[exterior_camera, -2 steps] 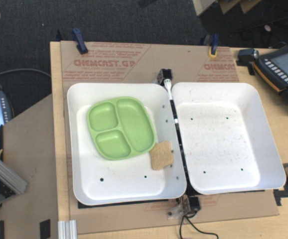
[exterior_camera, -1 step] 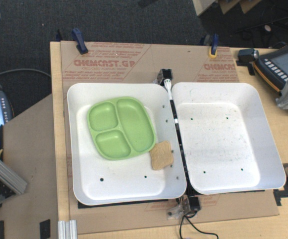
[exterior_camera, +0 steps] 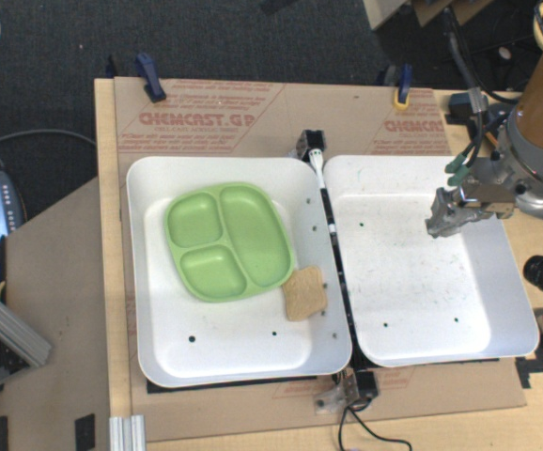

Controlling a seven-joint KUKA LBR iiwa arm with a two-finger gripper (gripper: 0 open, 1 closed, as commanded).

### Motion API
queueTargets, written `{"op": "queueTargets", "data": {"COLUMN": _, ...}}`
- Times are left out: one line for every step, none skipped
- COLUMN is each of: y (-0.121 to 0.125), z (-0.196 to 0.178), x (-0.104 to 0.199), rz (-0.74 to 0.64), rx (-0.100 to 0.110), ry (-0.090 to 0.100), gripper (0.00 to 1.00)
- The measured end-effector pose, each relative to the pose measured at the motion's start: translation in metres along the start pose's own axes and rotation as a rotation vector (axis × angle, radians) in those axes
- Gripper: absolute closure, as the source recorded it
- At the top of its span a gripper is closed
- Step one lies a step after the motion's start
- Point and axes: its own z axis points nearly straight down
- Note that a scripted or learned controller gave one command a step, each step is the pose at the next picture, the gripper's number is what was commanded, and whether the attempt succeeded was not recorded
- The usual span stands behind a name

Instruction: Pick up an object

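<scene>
Camera view: a green divided plate and a tan sponge-like block are being carried in the left bin, block twd its near-right corner. Block is probably light, soft, best pinched across its sides. The hand is being held over the right bin; grip state can't be told.

I look down from one camera fixed high over the bench, tilted a bit. Both bins sit mid-picture, and the arm comes in from 3 o'clock.
</scene>
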Motion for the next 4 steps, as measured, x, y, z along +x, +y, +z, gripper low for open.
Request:
{"op": "queueTargets", "data": {"y": 0.024, "z": -0.116, "x": 0.029, "rz": 0.005, "rx": -0.027, "ry": -0.004, "gripper": 1.0}}
{"op": "queueTargets", "data": {"y": -0.001, "z": -0.031, "x": 0.049, "rz": 0.007, "rx": 0.0, "ry": -0.003, "gripper": 1.0}}
{"op": "queueTargets", "data": {"y": 0.001, "z": -0.007, "x": 0.126, "rz": 0.002, "rx": -0.004, "ry": -0.002, "gripper": 1.0}}
{"op": "queueTargets", "data": {"y": 0.001, "z": 0.009, "x": 0.077, "rz": 0.014, "rx": -0.006, "ry": -0.005, "gripper": 1.0}}
